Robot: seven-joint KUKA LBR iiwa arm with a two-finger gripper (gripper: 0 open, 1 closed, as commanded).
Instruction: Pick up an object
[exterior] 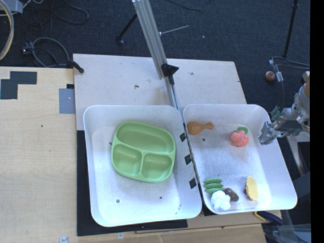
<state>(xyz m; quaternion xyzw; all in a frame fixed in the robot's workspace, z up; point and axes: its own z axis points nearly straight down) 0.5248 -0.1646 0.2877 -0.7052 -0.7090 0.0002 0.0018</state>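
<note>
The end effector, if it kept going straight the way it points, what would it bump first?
Probably the red strawberry toy: the end effector points left into the right bin. Its height is unclear, so it might pass above.

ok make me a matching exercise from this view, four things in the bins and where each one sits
Things:
1. green divided plate
2. toy drumstick
3. toy strawberry
4. white cauliflower piece

Places:
A. right bin, near edge
B. left bin
C. right bin, far left corner
D. right bin, far side, close to the gripper

Pairs: 1-B, 2-C, 3-D, 4-A
</note>
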